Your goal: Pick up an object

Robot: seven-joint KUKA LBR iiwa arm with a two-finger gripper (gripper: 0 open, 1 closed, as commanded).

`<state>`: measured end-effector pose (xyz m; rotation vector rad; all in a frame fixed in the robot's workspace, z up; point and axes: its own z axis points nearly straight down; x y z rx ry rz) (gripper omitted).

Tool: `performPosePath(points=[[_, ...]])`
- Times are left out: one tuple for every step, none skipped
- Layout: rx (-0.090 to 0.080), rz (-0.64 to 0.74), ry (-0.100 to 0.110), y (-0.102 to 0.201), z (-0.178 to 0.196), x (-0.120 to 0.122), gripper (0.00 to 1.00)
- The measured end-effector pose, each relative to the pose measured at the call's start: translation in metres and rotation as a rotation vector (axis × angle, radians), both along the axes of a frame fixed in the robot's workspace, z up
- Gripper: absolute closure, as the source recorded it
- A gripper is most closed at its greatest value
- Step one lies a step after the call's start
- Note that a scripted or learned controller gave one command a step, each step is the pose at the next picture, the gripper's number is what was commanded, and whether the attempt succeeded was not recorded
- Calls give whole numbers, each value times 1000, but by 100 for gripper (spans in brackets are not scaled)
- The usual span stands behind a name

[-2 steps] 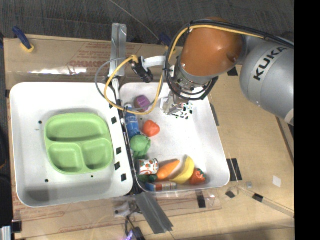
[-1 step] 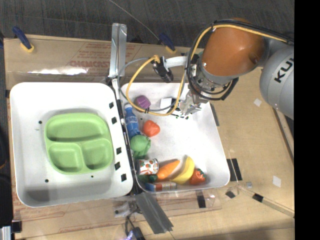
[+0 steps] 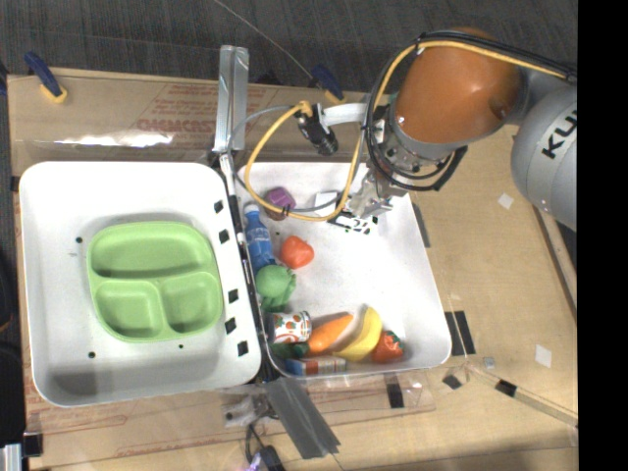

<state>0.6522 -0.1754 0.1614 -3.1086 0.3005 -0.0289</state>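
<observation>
While arm (image 3: 442,96) hangs over right bin (image 3: 432,292) | banana (image 3: 365,334) beside carrot (image 3: 329,332)

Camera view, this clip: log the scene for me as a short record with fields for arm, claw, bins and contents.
arm: grey with orange band, reaching in from the right over the right bin
claw: low over the right bin's upper part, nothing seen held
left bin: holds a green divided tray
right bin contents: purple item, blue bottle, orange-red item, green ball, small can, banana
task state: no object lifted yet
</observation>
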Motion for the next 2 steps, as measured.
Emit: performPosePath(points=[[-10,-53,10,10,55,6,100],[-10,-8,20,-35,6,-44,100]])
